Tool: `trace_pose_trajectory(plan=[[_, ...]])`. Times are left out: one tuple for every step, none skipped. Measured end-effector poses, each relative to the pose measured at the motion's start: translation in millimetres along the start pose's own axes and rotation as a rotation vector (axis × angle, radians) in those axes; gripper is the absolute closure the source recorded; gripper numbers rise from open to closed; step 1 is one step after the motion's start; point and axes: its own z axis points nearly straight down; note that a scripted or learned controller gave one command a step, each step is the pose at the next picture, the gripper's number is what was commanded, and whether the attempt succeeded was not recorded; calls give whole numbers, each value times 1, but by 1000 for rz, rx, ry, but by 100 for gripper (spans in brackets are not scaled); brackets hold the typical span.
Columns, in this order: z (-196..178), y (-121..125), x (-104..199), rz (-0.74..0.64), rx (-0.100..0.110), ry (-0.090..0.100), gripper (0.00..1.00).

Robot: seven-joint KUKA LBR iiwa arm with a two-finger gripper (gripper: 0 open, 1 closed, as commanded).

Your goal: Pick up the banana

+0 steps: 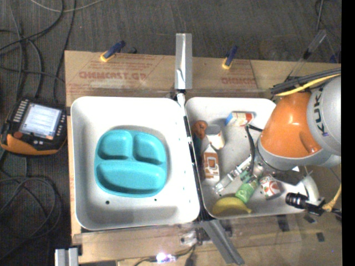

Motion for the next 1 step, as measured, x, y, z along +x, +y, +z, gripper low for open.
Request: trace_pose_trajectory(plan=[[-8,1,1,0,-1,3,100]])
